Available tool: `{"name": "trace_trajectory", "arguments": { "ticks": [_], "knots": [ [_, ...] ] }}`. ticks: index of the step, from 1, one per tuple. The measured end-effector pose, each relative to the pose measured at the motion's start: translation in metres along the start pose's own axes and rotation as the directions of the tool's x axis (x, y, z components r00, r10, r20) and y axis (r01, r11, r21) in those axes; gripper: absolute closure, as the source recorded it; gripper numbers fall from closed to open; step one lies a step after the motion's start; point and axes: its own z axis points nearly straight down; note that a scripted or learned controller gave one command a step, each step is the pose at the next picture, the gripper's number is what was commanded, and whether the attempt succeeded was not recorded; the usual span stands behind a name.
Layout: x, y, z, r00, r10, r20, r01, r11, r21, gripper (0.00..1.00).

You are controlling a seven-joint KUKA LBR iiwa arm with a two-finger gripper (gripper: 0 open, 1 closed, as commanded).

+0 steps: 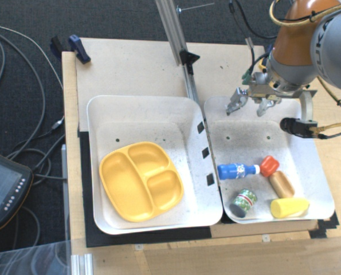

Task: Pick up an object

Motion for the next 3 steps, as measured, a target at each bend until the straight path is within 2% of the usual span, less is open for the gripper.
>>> {"name": "trace_trajectory", "arguments": {
  "ticks": [1, 3],
  "knots": [
    [0.000, 0.000, 0.000, 1.000, 0.000, 0.000, 0.000, 1.000, 0.000, 0.00],
    [-0.007, -0.008, 0.109, 1.000, 0.001, 0.000, -0.001, 1.000, 0.006, 0.00]
  ]
}}
